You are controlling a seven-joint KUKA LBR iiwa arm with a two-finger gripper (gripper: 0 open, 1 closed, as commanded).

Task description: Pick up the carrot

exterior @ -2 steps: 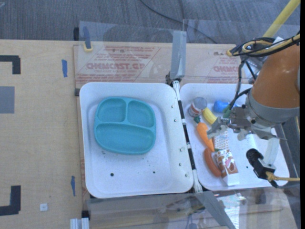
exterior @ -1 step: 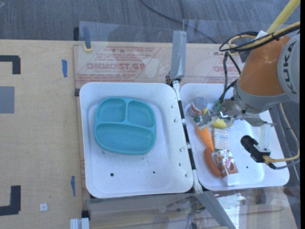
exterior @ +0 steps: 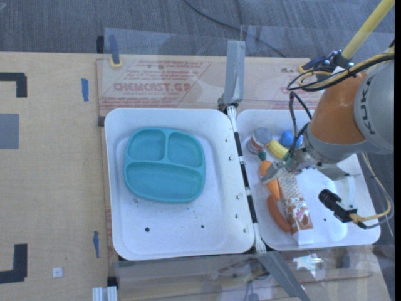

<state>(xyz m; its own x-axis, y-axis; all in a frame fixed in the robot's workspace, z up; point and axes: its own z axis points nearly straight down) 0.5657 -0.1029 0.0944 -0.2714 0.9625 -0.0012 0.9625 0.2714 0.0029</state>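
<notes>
Arm [exterior: 341, 115] cut off by right picture edge; its bulk hides far right corner of right bin [exterior: 332, 234]. Carrot [exterior: 277, 213] partly covered along right side by carton [exterior: 296, 207]. Carton print blurred, unreadable. Blue item [exterior: 287, 137] mostly hidden behind wrist, kind unclear. Small orange piece [exterior: 266, 167] just left of gripper [exterior: 281, 168] too small to identify.

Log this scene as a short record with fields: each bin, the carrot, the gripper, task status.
left bin: holds a teal divided plate
right bin: holds carrot, patterned carton, can, yellow piece, blue piece
carrot: lying flat against the carton's left side
gripper: over the right bin, at the carton's far end
status: carrot not yet lifted
</notes>
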